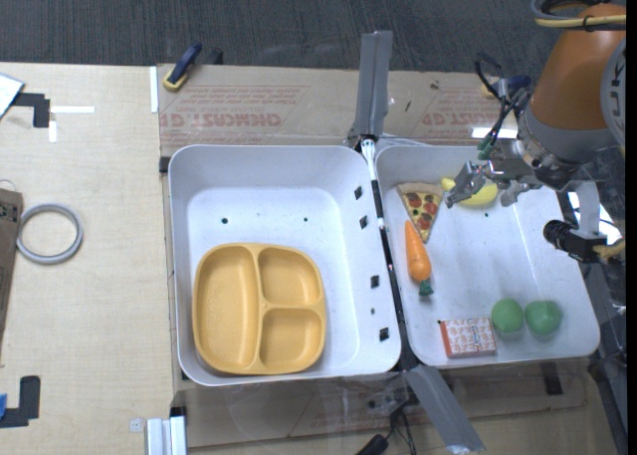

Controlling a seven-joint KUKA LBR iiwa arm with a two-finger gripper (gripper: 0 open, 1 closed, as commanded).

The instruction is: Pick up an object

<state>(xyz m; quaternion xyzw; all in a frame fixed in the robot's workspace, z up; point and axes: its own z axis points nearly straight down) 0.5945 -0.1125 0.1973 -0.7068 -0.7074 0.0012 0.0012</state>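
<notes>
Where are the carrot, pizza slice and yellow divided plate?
carrot [417, 253], camera view, middle of its orange body.
pizza slice [422, 206], camera view, centre of its topping.
yellow divided plate [231, 304], camera view, floor of its large left compartment.

Two bins are set side by side on the surface [90, 343]. A tray [261, 307] lies in the left bin [269, 174]. In the right bin [537, 244], a pizza slice [421, 208] lies at the back left with a carrot [417, 254] just before it; a box [468, 337] and two balls [526, 317] lie at the front.
</notes>
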